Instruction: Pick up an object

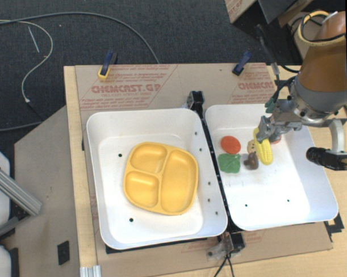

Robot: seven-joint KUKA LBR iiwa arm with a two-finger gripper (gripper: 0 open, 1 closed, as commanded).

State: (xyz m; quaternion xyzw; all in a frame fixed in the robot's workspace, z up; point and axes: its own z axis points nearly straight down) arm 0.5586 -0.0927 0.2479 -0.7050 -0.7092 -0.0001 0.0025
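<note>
Left bin (101, 183): a shallow white tray; it holds one yellow divided plate (161, 178) with three compartments, lying flat near the middle; nothing sits in the plate's compartments.
Right bin (295, 199): a shallow white tray just beside the left one; its contents cluster in the upper left part; the lower half shows bare white floor.
Contents of right bin: a red-orange round toy (230, 144); a green toy (229, 163) just below it, touching or nearly so; a small brown object (251, 161) to the right of the green one; a yellow corn cob (265, 151) standing roughly upright.
Gripper (265, 138): down over the right bin, reaching in from the right; its fingers are pinching the top of the corn cob; the cob hangs beside the brown object.
Bench (132, 88): cardboard sheet under both bins, held by blue clamps (107, 63) at the far edge.
</note>
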